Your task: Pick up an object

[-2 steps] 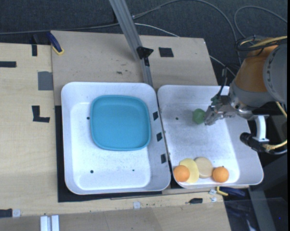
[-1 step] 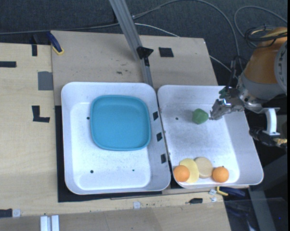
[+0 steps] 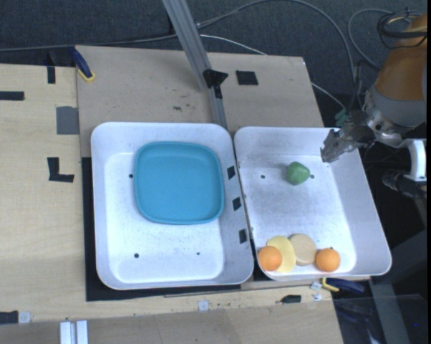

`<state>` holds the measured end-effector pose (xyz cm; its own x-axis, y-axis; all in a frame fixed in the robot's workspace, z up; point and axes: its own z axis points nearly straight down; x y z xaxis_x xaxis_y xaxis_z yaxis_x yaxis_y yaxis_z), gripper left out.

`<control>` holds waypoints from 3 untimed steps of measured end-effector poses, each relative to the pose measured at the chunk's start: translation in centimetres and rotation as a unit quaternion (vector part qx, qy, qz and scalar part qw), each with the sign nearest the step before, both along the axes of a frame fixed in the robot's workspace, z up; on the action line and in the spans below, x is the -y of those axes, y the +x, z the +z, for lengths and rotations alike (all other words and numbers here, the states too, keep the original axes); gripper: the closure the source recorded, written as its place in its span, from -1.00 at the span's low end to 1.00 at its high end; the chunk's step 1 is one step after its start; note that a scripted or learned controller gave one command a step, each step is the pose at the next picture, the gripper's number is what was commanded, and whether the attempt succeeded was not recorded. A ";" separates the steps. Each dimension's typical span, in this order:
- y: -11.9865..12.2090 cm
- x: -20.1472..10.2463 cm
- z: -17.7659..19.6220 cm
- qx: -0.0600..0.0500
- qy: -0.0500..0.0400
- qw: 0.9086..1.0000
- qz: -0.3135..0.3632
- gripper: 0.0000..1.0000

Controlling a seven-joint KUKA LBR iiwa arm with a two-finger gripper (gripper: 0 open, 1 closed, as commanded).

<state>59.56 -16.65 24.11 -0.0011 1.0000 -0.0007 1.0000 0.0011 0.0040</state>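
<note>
A small green object (image 3: 297, 173) lies in the upper middle of the right bin (image 3: 348, 192). At that bin's front edge sit an orange ball (image 3: 270, 258), a pale cream round piece (image 3: 299, 248) and a second orange ball (image 3: 327, 259). My gripper (image 3: 333, 147) hangs over the right bin's upper right part, a short way to the right of and above the green object, with nothing seen between its fingers. The grey arm with its orange band (image 3: 402, 70) reaches in from the right.
A blue square plate (image 3: 178, 182) lies in the left bin (image 3: 115, 213). A slanted metal pole (image 3: 194, 41) rises behind the bins, and cables run across the dark floor at the back. Wooden bench surface extends to the left.
</note>
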 end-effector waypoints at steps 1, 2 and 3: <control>-0.5 -5.2 -0.4 -0.002 0.001 1.000 0.001 1.00; -3.0 -10.6 -0.2 -0.002 0.001 1.000 0.002 1.00; -3.9 -15.4 -1.1 -0.003 0.001 1.000 0.001 1.00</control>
<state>55.67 -1.21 22.99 -0.0037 1.0000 0.0006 1.0000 0.0037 -0.0011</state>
